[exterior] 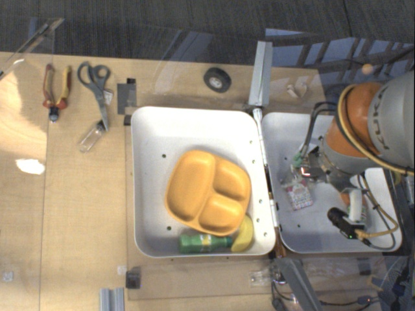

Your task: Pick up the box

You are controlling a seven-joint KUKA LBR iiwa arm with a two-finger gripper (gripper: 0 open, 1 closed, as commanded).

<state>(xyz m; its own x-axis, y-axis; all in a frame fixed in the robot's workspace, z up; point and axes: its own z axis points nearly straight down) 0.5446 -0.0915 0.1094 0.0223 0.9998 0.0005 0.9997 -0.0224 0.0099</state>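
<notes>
Right bin (285, 235), near its left wall: small box (299, 194), flat on the floor. Tool (305, 170) just above it; I cannot tell its state. Risk: box slides against the wall, or I lift nothing

Glossy yellow plastic tray (209, 192) — smooth white bins (149, 173) — matt wooden bench (65, 206)

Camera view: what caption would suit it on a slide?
KUKA arm reaching into the right bin above a small box; yellow tray in the left bin.
</notes>
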